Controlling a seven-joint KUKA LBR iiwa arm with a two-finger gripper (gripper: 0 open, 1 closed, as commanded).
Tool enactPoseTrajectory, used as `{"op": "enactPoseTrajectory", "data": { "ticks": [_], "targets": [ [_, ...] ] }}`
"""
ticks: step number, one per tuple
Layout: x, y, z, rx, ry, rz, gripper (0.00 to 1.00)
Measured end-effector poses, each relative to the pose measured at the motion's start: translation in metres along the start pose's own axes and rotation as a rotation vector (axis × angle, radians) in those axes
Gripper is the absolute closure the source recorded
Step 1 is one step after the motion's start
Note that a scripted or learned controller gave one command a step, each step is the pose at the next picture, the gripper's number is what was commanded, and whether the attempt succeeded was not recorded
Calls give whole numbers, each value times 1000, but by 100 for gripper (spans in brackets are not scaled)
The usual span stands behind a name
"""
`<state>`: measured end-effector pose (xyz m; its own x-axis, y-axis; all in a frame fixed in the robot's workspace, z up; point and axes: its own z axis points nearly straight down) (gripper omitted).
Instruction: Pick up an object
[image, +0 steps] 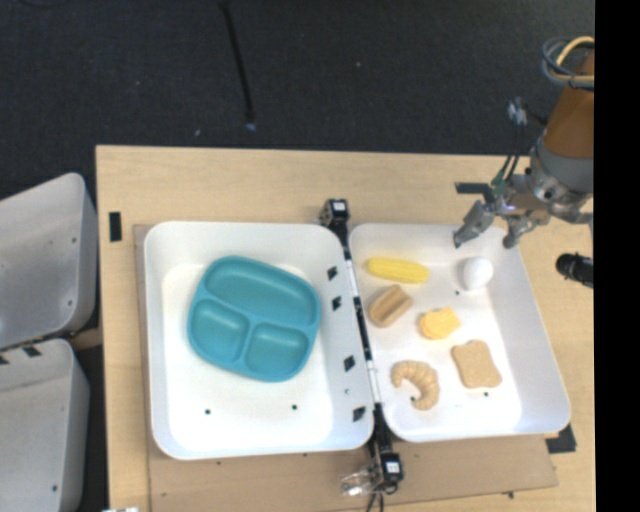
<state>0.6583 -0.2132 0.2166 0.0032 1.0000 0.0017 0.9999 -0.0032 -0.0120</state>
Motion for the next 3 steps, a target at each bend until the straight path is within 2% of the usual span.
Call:
{"op": "enactPoseTrajectory", "data": {
  "ticks": [1,2,3],
  "targets": [
    [0,3,-9,-14,-4,-4,0],
    [7,3,36,-10,-3,-6,0],
    [-1,3,77,-17,-6,-4,0]
  ]
}}
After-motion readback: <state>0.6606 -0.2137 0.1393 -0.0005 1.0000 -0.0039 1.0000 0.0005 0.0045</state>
